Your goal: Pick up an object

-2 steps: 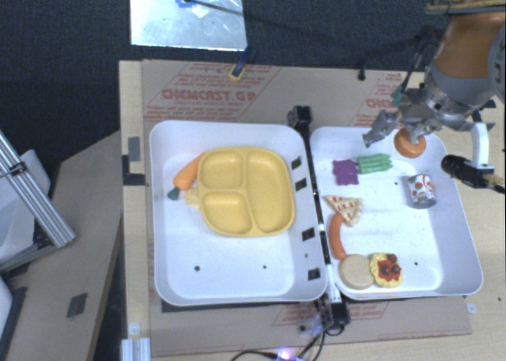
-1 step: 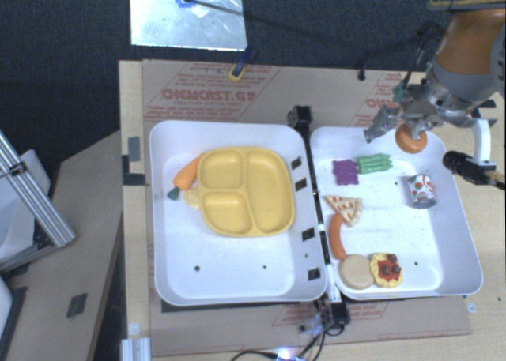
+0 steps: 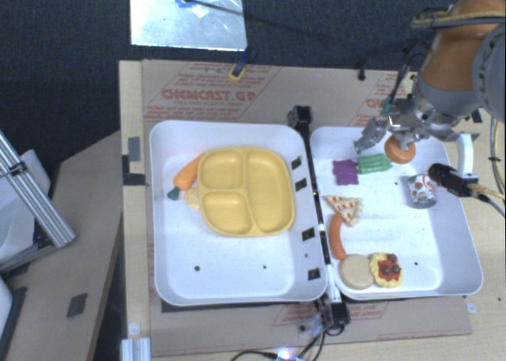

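Orange (image 3: 401, 151) lies at the far edge of the right bin (image 3: 451, 261), touching or just under the gripper (image 3: 387, 134), beside the green block (image 3: 374, 164). Whether the gripper is open or closed, I cannot tell. Nothing looks lifted yet, so the grasp and the lift are both left.

A brown bench (image 3: 213, 95) carries two white bins: the left bin (image 3: 170, 272) and, just right of it, the right bin (image 3: 451, 265), edges touching.
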Robot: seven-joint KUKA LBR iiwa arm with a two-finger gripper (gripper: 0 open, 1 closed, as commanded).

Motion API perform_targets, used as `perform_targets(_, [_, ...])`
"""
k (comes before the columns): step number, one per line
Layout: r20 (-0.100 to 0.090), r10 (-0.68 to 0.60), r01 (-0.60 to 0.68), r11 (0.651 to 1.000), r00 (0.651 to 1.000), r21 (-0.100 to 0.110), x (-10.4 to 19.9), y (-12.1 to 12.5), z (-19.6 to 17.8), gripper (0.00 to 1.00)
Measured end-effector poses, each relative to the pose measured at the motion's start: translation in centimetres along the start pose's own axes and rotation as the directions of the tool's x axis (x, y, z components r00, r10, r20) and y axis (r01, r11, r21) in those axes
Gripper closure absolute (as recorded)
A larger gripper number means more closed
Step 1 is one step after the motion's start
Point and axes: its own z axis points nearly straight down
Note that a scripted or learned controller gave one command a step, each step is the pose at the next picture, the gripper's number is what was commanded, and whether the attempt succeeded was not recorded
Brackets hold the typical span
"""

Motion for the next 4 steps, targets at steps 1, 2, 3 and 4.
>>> perform_targets(1, [0.0, 0.001, -0.001, 1.0, 1.0, 0.001, -0.4, 0.8, 4.8, 0.0])
perform_targets(2, [-0.001, -0.002, 0.002, 1.0, 1.0, 0.002, 0.1, 1.2, 9.1, 0.0])
perform_targets(3, [0.001, 0.001, -0.001, 1.0, 1.0, -0.007, 0.0, 1.4, 10.2, 0.0])
perform_targets(4, [0.0, -0.001, 0.001, 1.0, 1.0, -0.007, 0.0, 1.4, 9.3, 1.0])
